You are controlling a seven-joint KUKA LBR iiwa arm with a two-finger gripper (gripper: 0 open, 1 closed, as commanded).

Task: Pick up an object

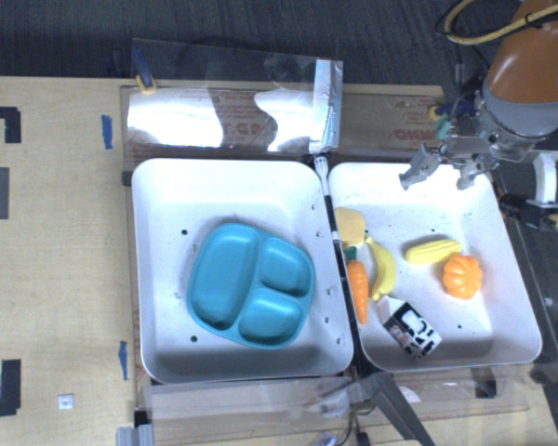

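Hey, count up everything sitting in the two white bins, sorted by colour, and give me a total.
Blue: 1, the divided plate in the left bin
Yellow: 3, the corn, banana and pale yellow piece in the right bin
Orange: 2, the carrot and pumpkin
Black-and-white: 1, the small box
Total: 7
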